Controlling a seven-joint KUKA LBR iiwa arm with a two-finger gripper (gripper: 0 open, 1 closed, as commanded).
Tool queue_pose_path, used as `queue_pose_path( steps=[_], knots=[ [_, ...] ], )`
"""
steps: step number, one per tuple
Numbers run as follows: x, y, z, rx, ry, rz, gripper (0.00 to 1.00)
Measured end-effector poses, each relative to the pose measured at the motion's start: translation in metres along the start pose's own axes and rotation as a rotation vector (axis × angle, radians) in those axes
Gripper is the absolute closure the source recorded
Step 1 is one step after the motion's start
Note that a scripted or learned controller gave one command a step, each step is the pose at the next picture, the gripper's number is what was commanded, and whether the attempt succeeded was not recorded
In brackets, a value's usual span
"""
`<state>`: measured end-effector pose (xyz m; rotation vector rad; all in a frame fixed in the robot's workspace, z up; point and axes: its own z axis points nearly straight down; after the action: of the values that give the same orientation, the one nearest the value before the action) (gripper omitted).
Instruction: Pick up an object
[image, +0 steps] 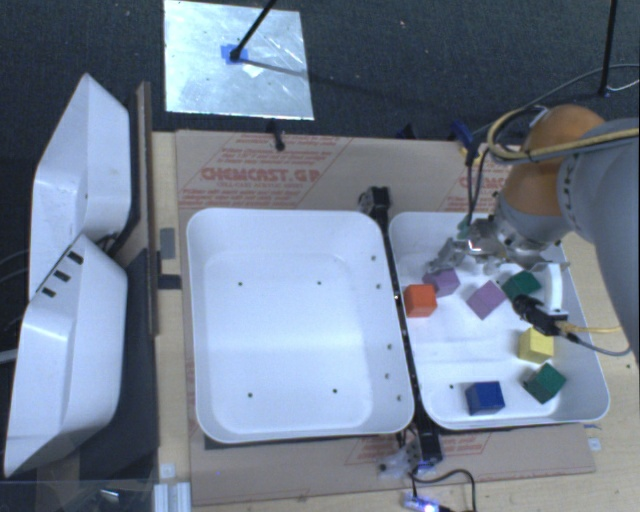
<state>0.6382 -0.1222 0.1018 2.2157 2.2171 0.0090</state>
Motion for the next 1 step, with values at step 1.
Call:
queue_pose_path(
  steps=[1],
  knots=[
    [0.0, -0.0001, 0.0001, 0.001, 0.0, 0.0, 0.0]
  ],
)
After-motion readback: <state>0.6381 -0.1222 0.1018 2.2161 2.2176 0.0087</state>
